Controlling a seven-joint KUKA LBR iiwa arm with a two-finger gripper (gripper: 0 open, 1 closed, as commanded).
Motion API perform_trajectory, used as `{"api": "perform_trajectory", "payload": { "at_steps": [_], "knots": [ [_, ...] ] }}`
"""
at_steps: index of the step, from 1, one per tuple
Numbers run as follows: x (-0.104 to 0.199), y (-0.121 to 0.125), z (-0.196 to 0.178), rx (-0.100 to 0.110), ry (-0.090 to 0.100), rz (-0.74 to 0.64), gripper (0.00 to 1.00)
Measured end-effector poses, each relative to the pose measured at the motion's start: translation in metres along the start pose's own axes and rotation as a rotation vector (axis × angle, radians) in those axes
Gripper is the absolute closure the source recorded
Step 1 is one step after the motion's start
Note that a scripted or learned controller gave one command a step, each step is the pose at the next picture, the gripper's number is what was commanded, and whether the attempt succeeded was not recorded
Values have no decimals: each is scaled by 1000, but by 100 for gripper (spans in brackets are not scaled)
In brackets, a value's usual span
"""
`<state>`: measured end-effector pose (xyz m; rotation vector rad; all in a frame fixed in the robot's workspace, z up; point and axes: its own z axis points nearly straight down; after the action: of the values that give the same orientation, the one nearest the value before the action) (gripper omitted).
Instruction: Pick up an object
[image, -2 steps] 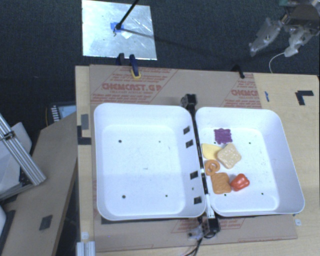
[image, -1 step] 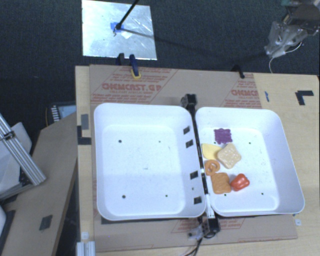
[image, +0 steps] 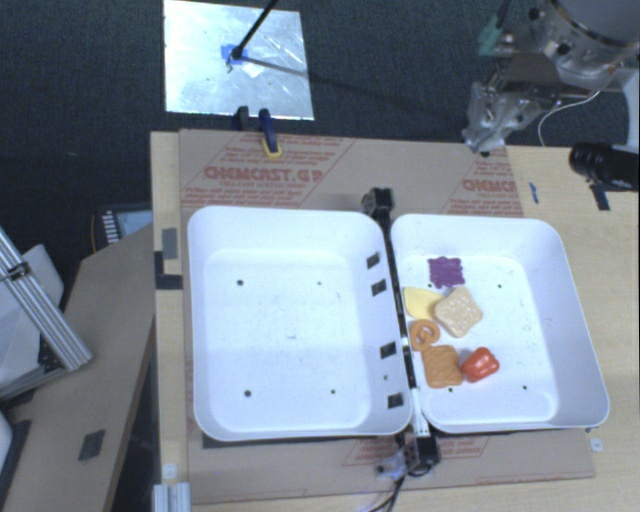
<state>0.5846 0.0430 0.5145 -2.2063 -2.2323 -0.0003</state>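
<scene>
The right bin (image: 560, 300) holds several small items near its left side: a purple piece (image: 446, 270), a yellow wedge (image: 419, 300), a tan cracker-like piece (image: 459, 312), a small orange ring (image: 424, 334), an orange-brown block (image: 441, 367) and a red pepper-like piece (image: 480, 364). My gripper (image: 487, 140) hangs high at the top right, beyond the far edge of the right bin and well away from the items. Nothing is visible in it.
The left bin (image: 290, 320) stands beside the right one, with a row of black clips (image: 385, 310) along the divider between them. A shiny metal sheet (image: 238, 58) lies beyond the bench's far edge. Cardboard (image: 270, 170) underlies both bins.
</scene>
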Motion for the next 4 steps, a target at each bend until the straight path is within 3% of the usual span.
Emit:
{"api": "perform_trajectory", "payload": {
  "at_steps": [1,2,3,4],
  "knots": [
    [106,-48,-11,-4,2,-5,100],
    [162,-33,24,0,-1,2,100],
    [194,-58,-23,-7,2,3,100],
    [192,-56,-20,-4,-1,7,0]
  ]
}}
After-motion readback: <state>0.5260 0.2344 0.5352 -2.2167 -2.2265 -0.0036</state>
